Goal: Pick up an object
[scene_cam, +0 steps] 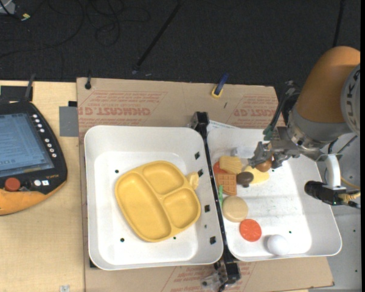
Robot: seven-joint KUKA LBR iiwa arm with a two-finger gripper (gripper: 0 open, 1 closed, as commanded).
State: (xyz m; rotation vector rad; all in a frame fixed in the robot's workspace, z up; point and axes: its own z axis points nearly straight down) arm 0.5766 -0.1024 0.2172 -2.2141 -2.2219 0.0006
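Right now I see my gripper (pixel 261 163) low over the right bin (pixel 319 239), above a cluster of smooth plastic toy foods (pixel 234 174); whether it grips anything I cannot tell. Round pieces lie loose nearby. A glossy yellow 3-compartment tray (pixel 158 199) fills the left bin (pixel 103 163).

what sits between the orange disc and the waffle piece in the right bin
A round beige disc, like a cookie or bun, lies between the orange disc and the waffle piece, seen in the camera view.
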